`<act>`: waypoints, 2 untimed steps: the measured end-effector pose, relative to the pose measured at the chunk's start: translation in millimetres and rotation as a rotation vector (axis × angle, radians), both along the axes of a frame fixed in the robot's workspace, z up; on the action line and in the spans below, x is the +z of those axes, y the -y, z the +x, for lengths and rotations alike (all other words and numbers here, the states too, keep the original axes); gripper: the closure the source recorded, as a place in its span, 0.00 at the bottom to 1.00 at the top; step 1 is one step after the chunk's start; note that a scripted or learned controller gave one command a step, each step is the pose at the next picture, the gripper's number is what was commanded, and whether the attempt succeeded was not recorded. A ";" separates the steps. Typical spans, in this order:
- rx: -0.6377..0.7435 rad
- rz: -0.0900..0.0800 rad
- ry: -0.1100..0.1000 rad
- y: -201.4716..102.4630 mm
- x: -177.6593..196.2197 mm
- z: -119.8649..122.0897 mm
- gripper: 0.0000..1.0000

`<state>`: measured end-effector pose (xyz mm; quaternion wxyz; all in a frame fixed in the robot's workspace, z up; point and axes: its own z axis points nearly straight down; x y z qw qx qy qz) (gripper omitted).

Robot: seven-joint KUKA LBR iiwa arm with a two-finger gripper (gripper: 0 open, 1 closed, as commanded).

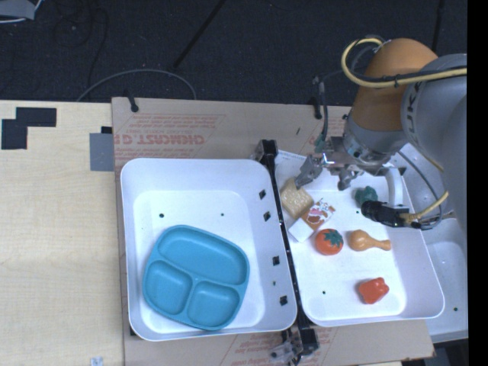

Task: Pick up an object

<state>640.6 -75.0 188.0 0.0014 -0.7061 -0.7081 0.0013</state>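
Lying in the right bin point(427, 296) are a tomato point(329, 241), tan gourd point(368, 242), red pepper point(372, 290), cracker-like block point(296, 199) and printed packet point(318, 214). Above them the gripper point(329, 171) hangs spread wide, apparently holding nothing. A blue divided plate point(197, 277) fills the left bin point(137, 204).

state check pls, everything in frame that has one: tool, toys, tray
tool: open, above the right bin's far end, nothing between its fingers
blue tray: flat, right side up, in the left bin
cracker block: lying near the divider
tomato toy: resting free in the right bin
orange gourd toy: on its side
red toy: resting free, apart from the others
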 end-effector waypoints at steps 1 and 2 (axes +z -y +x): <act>-0.002 0.000 -0.001 6.1 -59.5 1.5 0.00; -0.003 0.000 0.002 4.9 -100.3 2.2 0.00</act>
